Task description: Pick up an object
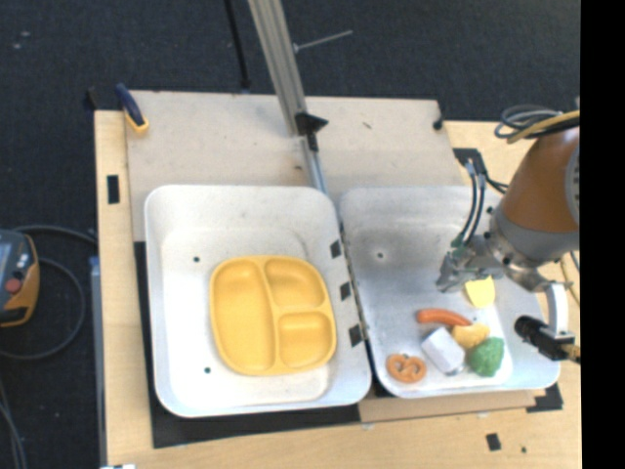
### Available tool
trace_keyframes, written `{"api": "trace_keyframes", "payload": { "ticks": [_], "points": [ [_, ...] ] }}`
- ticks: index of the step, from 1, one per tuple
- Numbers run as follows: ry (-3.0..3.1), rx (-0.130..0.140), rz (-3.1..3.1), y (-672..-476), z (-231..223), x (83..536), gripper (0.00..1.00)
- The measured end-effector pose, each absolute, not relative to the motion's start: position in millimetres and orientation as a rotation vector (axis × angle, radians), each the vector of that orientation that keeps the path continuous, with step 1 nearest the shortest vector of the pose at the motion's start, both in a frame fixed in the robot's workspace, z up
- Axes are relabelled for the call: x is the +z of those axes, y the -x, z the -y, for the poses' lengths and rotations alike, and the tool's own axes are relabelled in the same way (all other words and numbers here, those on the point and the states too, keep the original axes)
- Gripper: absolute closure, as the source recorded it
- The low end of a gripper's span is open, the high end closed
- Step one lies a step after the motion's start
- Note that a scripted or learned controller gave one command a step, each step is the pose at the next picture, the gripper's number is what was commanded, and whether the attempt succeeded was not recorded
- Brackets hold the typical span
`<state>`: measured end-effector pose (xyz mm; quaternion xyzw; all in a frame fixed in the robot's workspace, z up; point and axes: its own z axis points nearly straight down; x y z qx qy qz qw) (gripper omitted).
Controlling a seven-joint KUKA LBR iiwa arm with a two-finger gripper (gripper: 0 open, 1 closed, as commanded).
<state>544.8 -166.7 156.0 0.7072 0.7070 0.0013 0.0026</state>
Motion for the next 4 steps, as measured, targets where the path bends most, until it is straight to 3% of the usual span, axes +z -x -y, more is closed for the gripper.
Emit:
{"api": "trace_keyframes", "payload": {
  "ticks": [2,3,4],
  "points": [
    [-2.211,0.007,-2.220,-549.6,163,258,1.00],
    [-2.211,0.005,-2.229,-565.1,107,264,1.00],
    [-2.214,0.001,-2.227,-568.9,64,254,1.00]
  ]
}}
